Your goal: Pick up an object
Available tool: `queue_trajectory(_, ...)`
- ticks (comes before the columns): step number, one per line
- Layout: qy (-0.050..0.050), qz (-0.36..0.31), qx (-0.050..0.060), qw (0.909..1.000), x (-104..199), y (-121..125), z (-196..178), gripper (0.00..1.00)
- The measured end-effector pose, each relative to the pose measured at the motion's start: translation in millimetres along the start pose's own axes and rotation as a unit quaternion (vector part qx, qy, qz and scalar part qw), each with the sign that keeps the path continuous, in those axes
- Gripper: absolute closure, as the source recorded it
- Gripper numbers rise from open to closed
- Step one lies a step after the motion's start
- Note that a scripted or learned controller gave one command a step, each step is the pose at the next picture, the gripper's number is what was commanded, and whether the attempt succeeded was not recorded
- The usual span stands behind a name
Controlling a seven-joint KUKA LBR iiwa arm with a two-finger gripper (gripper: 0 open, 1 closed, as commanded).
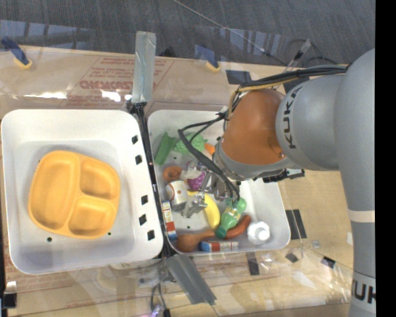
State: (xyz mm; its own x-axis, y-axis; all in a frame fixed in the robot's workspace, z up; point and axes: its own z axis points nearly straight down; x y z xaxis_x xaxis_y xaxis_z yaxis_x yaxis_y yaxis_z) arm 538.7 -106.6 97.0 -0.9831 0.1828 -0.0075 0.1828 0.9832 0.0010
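Bins stand side by side on the bench, two of them, both shallow and white. The left bin (20, 177) holds one thing: a yellow tray (74, 193) with three compartments, lying flat a little left of the bin's middle.

The right bin (274, 207) holds a crowded heap. Along its upper left lies one green strip-like piece (164, 148), tilted, with a second green item (188, 142) just beside it. Below these sits a small brown-orange lump (172, 173), then a white cup-like object (178, 191) with red on it, and a purple scrap (195, 179) next to that. One yellow banana-shaped toy (212, 212) lies near the bin's middle, touching a green bottle-like object (231, 214). An orange-red carrot-like piece (235, 226) lies under the green one, a brown sausage-shaped piece (189, 241) rests along the lower wall, and a white bottle (258, 231) stands in the lower right corner. A thin marker-like stick (218, 246) with red and blue bands lies along the lower edge, and another small banded stick (166, 218) lies against the left wall.

The grey arm (330, 124) reaches in from the right, its orange band (251, 127) hanging over the right bin's upper half. The gripper (197, 205) is down among the heap, near the white cup and the banana; its metal parts blend with the clutter, so I cannot tell how it stands or whether anything is caught in it.
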Motion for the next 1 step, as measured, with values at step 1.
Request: queue_trajectory(1,-0.001,0.068,0.000,0.9977,-16.0,0.1,0.7,0.00)
